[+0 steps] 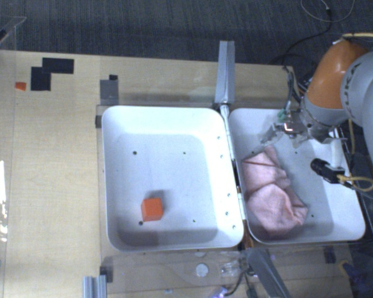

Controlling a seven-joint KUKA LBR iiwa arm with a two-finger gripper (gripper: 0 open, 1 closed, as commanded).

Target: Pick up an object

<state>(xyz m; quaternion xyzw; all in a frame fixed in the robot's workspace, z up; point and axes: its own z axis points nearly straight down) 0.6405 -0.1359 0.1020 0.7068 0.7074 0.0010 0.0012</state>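
Pink cloth (270,194) lies crumpled in the right bin (342,222), against its left wall. Just above it hovers the gripper (290,131); whether it is apart or together I cannot tell. An orange block (152,209) sits in the left bin (161,129).

Wooden bench (50,185) carries two white bins side by side: left bin (165,123) mid-bench, right bin (342,216) toward right edge. Black patches (50,72) near far-left corner.

Pink cloth (270,192) in right bin (342,225), tool (285,131) above.
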